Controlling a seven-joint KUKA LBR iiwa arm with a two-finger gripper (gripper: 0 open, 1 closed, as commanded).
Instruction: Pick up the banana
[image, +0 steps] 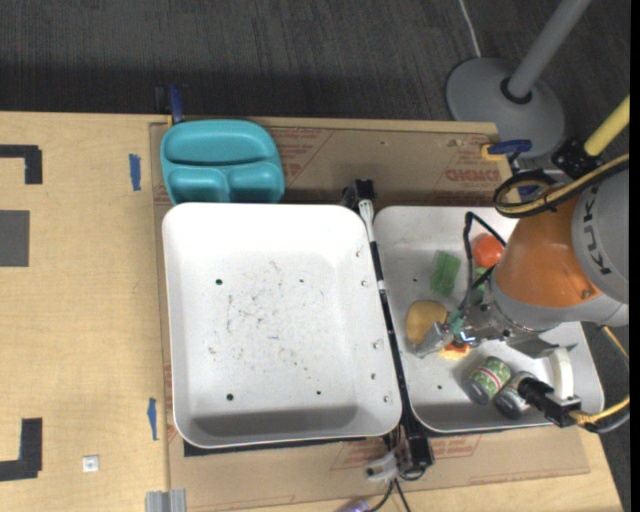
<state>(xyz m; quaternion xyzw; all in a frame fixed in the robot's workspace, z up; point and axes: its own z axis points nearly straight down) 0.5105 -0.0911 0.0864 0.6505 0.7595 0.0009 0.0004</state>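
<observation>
A teal tray stands behind the left bin. In the right bin, the banana lies near the left wall, the gripper just beside it; if it is closed, I cannot tell. A green block lies behind, a can to the right

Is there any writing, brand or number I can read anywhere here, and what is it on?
"KU", the visible start of black lettering cut off by the picture edge, on the grey arm.
Red print on the cardboard behind the bins: reversed or upside down, too blurred to read.
Label on the small can in the right bin: too small to read.
</observation>
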